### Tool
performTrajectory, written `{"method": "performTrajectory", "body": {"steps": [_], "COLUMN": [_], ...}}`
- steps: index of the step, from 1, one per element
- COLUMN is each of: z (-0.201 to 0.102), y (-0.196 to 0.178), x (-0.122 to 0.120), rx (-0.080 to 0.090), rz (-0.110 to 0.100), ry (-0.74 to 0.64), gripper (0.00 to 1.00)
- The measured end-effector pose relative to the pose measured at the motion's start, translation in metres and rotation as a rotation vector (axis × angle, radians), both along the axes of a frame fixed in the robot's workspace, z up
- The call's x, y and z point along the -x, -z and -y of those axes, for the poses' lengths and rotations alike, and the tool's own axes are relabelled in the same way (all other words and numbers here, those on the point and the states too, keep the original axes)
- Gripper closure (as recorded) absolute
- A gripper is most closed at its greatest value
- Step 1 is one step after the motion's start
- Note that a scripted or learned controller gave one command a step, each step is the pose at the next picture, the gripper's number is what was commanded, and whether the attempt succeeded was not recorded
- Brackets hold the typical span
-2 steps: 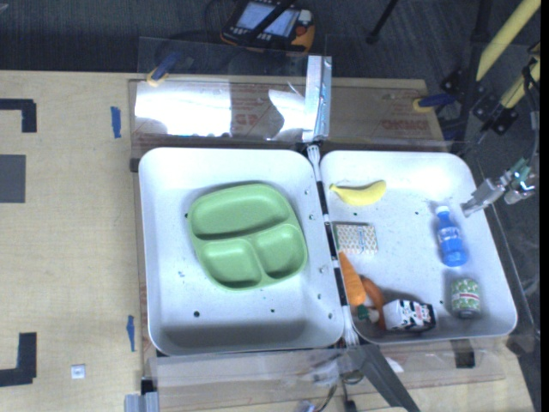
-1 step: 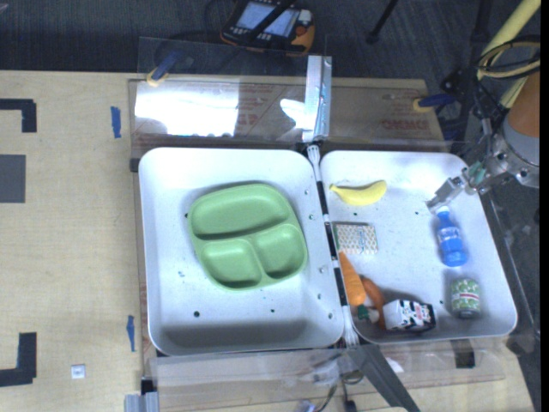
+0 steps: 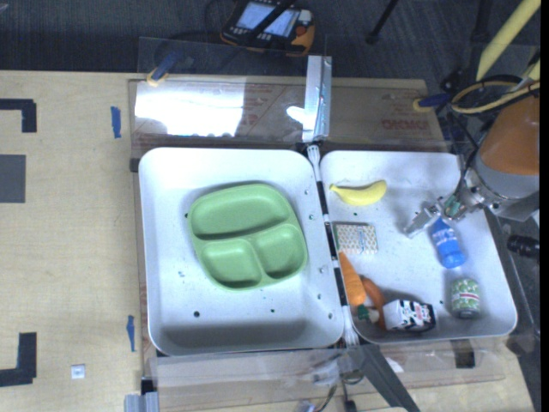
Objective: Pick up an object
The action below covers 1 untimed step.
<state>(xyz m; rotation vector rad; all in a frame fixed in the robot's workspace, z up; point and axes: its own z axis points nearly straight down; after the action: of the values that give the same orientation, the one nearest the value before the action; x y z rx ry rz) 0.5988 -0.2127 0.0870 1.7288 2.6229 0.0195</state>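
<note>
The right bin (image 3: pixel 403 166) holds several small objects. A yellow banana (image 3: pixel 360 193) lies near its back left. A small patterned square packet (image 3: pixel 356 238) sits below the banana, and an orange carrot (image 3: pixel 352 283) lies along the left wall. A black-and-white toy (image 3: pixel 408 315) rests at the front, with a green can (image 3: pixel 465 298) to its right. A blue bottle (image 3: pixel 447 245) lies in the right half. My gripper (image 3: pixel 426 219) is low over the bin floor, just up and left of the bottle's top and very close to it.
The left bin (image 3: pixel 159 230) holds a green divided plate (image 3: pixel 248 234). A metal divider post (image 3: pixel 318 97) stands behind the seam between the bins. Cables and a handheld controller (image 3: pixel 266 22) lie beyond the bench's back edge.
</note>
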Motion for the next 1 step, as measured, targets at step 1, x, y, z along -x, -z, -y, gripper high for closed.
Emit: {"method": "performTrajectory", "body": {"steps": [1], "z": [0.0028], "y": [-0.0112], "x": [-0.0007], "rx": [0.007], "rz": [0.005], "ry": [0.002], "gripper": [1.0]}}
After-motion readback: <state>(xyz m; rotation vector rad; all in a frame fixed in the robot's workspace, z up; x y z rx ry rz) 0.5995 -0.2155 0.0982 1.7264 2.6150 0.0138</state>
